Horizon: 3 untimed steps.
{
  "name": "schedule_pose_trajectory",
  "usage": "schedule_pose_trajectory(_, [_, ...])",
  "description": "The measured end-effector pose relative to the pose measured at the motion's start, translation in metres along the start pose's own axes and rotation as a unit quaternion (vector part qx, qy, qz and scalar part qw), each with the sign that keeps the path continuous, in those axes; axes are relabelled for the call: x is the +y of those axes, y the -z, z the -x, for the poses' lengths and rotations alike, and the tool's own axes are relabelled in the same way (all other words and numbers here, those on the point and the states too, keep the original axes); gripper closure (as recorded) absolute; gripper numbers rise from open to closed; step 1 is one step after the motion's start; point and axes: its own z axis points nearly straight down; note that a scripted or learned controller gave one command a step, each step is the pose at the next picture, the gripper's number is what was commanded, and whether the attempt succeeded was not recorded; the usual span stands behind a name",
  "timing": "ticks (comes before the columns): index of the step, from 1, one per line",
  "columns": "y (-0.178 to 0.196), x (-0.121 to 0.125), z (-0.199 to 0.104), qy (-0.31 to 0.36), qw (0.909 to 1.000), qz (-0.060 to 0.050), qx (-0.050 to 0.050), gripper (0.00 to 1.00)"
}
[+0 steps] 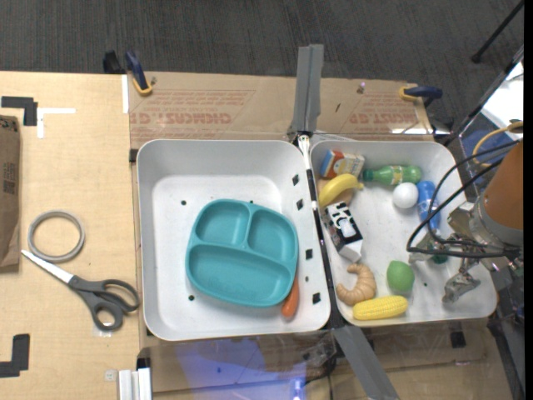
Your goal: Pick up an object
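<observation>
We find the tool [460, 283] at the near right corner of the right-hand shallow white bin [433, 152], low over the bin floor, with cables looping above it and the grey arm with its orange band [510, 192] coming in from the right. Its two metal fingers hang apart at a moderate spread, and we see nothing between them.

No single object is named for us, so we judge by closeness. The small round green plastic fruit [400, 276] lies just to the left of the tool, at about the same depth in the scene. The yellow plastic corn cob [380, 308] lies left and a little nearer, its long axis running left to right along the near wall. The tan plastic croissant [358, 283] sits further left, touching or almost touching the cob's left end.

Well apart, toward the far side of the bin, lie the white ball [405, 195], the green bottle [393, 174], the yellow plastic banana [338, 188] and a black-and-white carton [343, 224].

The left-hand white bin [158, 223] holds a teal divided plastic plate [242, 254] with an orange carrot [291, 301] at its near right edge; these are the farthest from the tool.

In our judgement the coming move turns on a short shift to the left: the green fruit is the nearest candidate, and being round it needs no particular wrist turn, whereas the cob would want the fingers set across its left-right axis.
</observation>
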Motion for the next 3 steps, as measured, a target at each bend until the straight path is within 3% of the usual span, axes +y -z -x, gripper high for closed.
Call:
schedule_pose_trajectory(1, [0.001, -0.026, 0.045, 0.048, 0.9988, -0.001, -0.001, 0.0])
schedule_pose_trajectory(2, [0.0, 0.015, -0.005, 0.056, 0.9985, 0.0, 0.0, 0.0])
schedule_pose_trajectory(3, [0.001, 0.004, -0.007, 0.074, 0.9972, -0.001, 0.0, 0.0])
